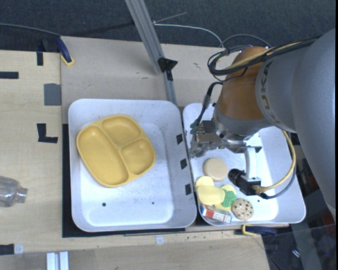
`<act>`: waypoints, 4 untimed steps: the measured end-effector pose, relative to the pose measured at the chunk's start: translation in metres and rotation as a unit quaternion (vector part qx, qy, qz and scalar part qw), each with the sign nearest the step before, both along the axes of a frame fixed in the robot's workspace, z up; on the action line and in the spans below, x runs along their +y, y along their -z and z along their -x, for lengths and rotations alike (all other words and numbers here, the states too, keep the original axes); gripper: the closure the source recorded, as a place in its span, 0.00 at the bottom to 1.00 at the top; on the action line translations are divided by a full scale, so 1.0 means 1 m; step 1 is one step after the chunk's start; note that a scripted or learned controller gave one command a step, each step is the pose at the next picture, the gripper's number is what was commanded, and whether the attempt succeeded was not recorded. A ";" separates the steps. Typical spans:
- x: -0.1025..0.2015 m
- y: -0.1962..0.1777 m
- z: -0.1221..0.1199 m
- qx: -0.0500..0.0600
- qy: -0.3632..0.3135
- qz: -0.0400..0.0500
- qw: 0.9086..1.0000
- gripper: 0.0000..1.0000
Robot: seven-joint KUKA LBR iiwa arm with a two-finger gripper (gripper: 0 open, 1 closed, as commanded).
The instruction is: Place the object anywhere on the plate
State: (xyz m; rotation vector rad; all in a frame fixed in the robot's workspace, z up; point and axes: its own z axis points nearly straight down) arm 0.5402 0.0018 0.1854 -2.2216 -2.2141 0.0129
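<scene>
A yellow plate (115, 149) with three compartments lies in the left bin (124, 207). In the right bin (287, 207) sit several toy foods: a pale round biscuit (215, 168), a yellow piece (209, 192), a green piece (228, 198), a chocolate-chip cookie (243, 208) and a red-and-white item (217, 215). My gripper (203, 145) hangs low over the right bin's left side, just above and left of the pale biscuit. The wrist hides its tips.
A grey metal pole (149, 38) slants across the bench behind the bins. A clear plastic bottle (5, 190) lies at the far left. Black cables (236, 55) loop over the arm, and a yellow cable (281, 184) curves over the right bin.
</scene>
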 end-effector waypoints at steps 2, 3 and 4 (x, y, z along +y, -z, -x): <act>0.075 -0.003 -0.024 -0.006 -0.006 -0.002 1.000 1.00; 0.046 -0.003 0.020 -0.002 -0.001 0.000 1.000 1.00; 0.007 -0.003 -0.036 -0.005 -0.001 0.000 1.000 1.00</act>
